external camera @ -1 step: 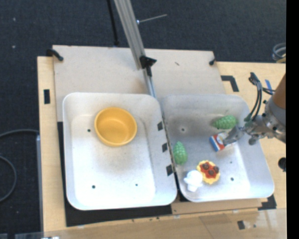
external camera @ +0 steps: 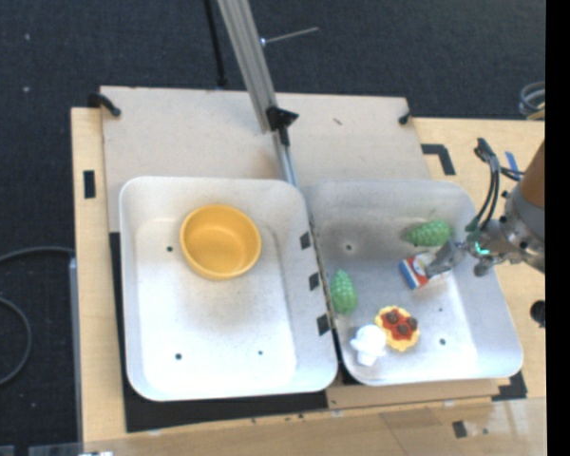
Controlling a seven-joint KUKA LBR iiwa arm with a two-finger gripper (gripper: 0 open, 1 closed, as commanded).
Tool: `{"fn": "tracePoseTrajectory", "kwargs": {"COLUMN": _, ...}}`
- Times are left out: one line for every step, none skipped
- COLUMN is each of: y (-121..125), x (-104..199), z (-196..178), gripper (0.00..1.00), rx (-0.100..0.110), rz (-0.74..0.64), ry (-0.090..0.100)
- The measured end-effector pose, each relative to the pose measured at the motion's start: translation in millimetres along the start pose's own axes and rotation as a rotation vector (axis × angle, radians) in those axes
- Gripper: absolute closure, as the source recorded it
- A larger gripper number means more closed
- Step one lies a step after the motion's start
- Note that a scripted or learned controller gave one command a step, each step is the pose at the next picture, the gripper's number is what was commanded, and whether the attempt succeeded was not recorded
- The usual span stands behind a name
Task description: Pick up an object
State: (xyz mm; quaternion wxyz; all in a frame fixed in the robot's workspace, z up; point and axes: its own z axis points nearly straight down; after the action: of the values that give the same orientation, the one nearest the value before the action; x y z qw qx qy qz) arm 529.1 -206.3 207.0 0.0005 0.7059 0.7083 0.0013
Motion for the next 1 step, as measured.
{"fn": "tracePoseTrajectory", "kwargs": {"y": 3.0, "x": 0.0, "z": 40.4, "gripper": 0.00, "rx": 0.002, "rz": 0.004, "ry": -0.003}}
